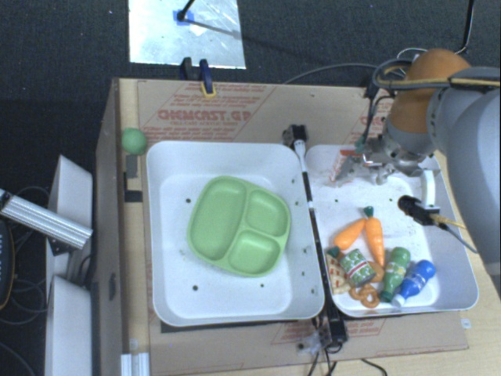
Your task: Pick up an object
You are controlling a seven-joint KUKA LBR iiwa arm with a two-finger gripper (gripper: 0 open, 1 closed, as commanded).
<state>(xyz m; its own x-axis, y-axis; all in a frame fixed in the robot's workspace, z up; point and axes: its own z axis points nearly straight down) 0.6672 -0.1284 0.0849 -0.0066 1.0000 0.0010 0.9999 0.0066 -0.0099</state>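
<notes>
Camera view: "CHEMCAST" lettering (205, 116) on bench (235, 100)

Two bins side by side on a bench (235, 104); left bin (168, 288) holds a divided tray (239, 225) near its middle; right bin (454, 288) holds the remaining items; two carrots (362, 232) lie together near that bin's middle, one angled left, the other pointing toward the near edge; in front of them, along the near wall, a can (356, 267), a pretzel (365, 294) and two bottles (407, 275) lie clustered, touching; the can left, the bottles right, the pretzel nearest the rim. The arm (462, 124) enters from the right; its gripper (368, 163) sits over the right bin's far left corner, behind the carrots. A ball (133, 140) rests on the bench beside the left bin's far left corner; a sheet (186, 22) lies on the floor behind the bench.
</notes>
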